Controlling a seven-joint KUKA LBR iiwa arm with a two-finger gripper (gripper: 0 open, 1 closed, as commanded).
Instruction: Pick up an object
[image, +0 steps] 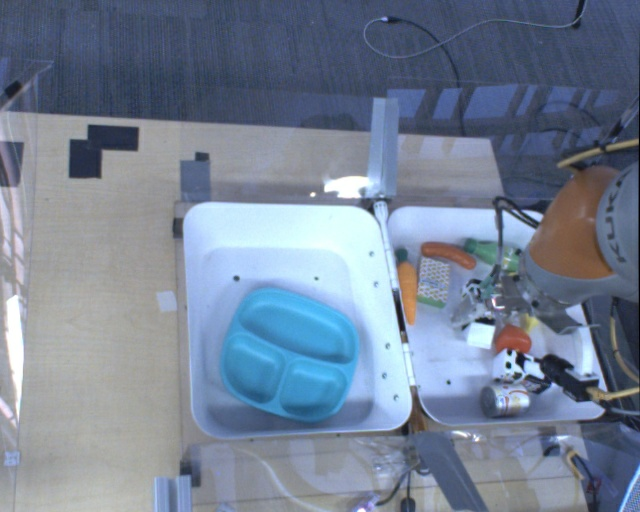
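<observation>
The gripper (487, 312) hangs low among toys in the right bin (440, 385); finger state unclear, nothing visibly lifted yet

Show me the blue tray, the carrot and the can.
Blue tray (290, 352): camera view, on the ridge between its compartments.
Carrot (407, 290): camera view, on the middle of its orange body.
Can (505, 401): camera view, on its silver side.
</observation>
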